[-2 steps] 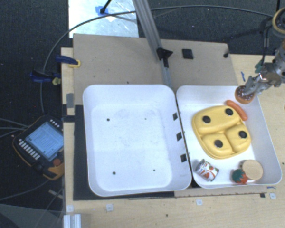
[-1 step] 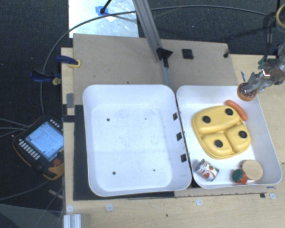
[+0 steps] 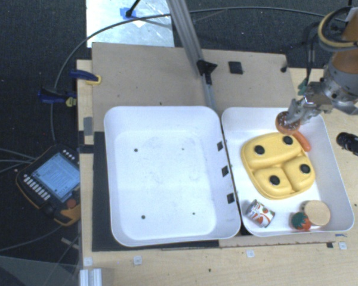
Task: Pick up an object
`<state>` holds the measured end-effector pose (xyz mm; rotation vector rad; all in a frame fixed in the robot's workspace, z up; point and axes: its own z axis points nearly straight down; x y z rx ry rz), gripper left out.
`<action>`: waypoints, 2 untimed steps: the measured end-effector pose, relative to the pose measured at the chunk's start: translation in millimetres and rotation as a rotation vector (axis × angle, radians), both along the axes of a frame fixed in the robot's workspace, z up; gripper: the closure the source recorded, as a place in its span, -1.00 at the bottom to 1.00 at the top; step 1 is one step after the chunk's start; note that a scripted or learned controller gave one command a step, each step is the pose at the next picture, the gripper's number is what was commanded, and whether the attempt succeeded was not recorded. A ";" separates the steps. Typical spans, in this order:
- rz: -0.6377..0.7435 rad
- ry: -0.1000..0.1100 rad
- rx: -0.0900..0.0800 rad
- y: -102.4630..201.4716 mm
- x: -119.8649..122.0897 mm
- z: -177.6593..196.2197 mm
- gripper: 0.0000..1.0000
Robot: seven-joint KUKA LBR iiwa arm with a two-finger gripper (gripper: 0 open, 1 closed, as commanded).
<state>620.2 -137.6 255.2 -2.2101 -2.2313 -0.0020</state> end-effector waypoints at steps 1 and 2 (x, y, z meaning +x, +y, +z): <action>-0.001 0.001 -0.001 43.6 -18.0 -8.3 1.00; 0.001 0.000 0.000 101.8 -23.6 -19.0 1.00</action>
